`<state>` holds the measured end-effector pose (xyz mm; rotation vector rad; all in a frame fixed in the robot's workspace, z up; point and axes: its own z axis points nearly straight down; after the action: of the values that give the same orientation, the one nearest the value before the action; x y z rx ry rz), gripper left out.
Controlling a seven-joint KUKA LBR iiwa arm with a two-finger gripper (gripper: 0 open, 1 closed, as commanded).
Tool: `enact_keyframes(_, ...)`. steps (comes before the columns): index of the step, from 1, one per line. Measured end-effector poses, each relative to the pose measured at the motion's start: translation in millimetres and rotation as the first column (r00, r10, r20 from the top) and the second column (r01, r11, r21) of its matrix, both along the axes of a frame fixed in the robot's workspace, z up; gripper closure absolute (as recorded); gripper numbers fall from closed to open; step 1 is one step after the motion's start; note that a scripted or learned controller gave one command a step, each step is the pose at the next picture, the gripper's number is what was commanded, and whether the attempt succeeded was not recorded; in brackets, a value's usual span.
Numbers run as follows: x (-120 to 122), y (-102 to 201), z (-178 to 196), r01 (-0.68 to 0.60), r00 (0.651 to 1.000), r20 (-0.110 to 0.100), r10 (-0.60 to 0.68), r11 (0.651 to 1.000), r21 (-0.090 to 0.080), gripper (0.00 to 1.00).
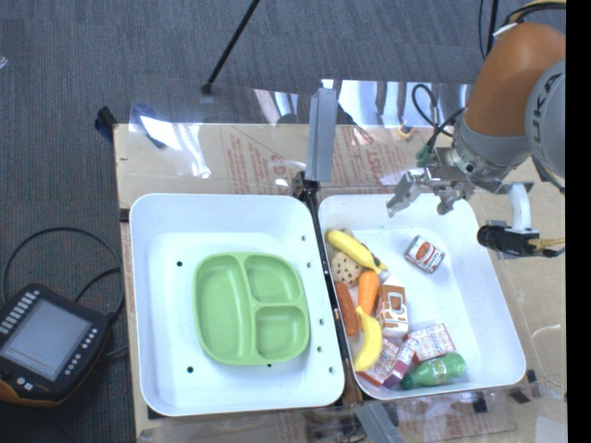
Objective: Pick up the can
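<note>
The can [425,254] lies on its side in the upper part of the right bin [494,293], apart from the other items. The gripper [427,195] hangs above the bin's far rim, up and left of the can, with jaws spread wide and holding nothing. For a sound grasp, centre the fingers over the can, straddle its round body across the rolling axis, then descend. The can's red-and-white label is too small to read.

end effector [427,197] spread above can [425,254], right bin [494,289]
</note>
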<state>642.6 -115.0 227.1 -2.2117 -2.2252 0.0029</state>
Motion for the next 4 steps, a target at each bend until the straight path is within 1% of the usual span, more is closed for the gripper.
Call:
enact_keyframes(1, 2, 19, -9, -0.235, 0.972, 0.001, 0.235, 0.972, 0.001, 0.0)
enact_keyframes(2, -31, 73, 93, -0.063, 0.998, 0.002, 0.063, 0.998, -0.002, 0.0)
enact_keyframes(3, 1, 125, 177, 0.219, 0.976, 0.001, -0.219, 0.976, -0.003, 0.0)
enact_keyframes(4, 2, 186, 208, 0.385, 0.923, 0.0, -0.385, 0.923, -0.005, 0.0)
